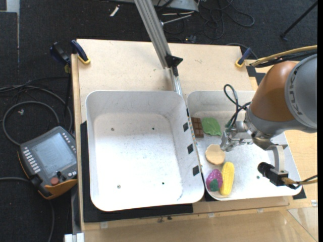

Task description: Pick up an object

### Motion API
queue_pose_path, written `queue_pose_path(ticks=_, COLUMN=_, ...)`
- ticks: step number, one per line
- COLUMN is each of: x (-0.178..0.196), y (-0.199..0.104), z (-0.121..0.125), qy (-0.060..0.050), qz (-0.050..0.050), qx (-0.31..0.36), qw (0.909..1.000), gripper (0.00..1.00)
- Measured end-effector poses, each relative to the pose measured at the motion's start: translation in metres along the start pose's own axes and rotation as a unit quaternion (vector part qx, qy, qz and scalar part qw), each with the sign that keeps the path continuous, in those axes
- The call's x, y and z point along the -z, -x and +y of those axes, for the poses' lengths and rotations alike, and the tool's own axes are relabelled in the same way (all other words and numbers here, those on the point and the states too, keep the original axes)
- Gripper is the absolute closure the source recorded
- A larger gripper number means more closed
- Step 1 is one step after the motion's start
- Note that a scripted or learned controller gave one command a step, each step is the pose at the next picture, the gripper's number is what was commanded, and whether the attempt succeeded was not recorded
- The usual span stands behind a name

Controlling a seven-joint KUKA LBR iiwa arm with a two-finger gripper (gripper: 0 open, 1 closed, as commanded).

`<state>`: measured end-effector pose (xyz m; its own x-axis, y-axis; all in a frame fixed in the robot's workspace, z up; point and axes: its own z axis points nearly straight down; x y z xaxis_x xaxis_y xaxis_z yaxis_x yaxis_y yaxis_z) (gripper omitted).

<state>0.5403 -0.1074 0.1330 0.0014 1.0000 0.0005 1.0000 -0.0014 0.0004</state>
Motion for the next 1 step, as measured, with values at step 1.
queue_pose_path(ticks=1, x=0.0456, y=-0.0045, z=0.0077, qy=0.002, qz=-0.001, qx=0.002, qw=1.0000, gripper=1.00)
